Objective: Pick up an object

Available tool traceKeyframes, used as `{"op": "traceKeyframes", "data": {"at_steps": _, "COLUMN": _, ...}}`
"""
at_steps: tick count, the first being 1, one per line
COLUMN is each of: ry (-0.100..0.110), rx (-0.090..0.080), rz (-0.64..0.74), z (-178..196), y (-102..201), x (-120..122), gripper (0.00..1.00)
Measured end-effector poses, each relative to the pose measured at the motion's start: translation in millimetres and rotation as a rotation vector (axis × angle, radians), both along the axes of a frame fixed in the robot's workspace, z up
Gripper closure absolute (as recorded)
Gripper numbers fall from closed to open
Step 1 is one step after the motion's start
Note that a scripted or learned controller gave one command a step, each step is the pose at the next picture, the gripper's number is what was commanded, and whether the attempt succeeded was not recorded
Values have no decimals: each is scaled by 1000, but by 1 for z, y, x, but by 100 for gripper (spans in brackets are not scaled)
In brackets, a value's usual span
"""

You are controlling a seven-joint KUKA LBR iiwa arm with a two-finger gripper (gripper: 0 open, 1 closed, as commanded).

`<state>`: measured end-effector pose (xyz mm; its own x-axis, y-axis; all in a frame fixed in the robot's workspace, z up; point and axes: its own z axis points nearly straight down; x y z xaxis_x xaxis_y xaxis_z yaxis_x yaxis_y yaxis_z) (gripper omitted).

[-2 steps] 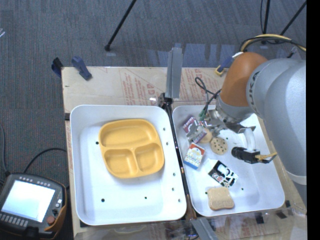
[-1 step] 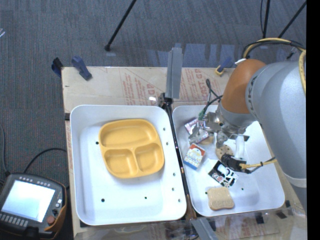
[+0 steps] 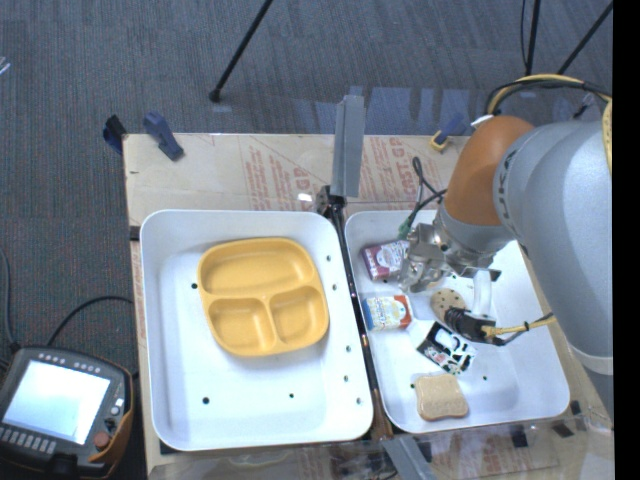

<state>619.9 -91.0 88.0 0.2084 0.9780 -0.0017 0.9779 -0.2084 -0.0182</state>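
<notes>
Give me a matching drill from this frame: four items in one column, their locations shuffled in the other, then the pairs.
Items
1. yellow plastic divided tray
2. tan slice of toy bread
3. small dark red packet
4. black and white patterned card

Locations
A. right bin, near front edge
B. left bin, middle
C. right bin, between the bread and the arm's wrist
D. right bin, back left, beside the wrist

Pairs: 1-B, 2-A, 3-D, 4-C
</notes>
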Motion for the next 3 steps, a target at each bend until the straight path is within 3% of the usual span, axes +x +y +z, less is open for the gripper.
{"op": "traceKeyframes", "data": {"at_steps": 1, "ry": -6, "rx": -4, "rz": -378, "z": -5, "y": -31, "x": -62, "gripper": 100}}
{"op": "traceKeyframes", "data": {"at_steps": 2, "ry": -4, "rx": -8, "rz": -628, "z": -5, "y": -84, "x": -112, "gripper": 100}}
{"op": "traceKeyframes", "data": {"at_steps": 3, "ry": 0, "rx": -13, "rz": -1074, "z": -6, "y": 9, "x": -146, "gripper": 100}}
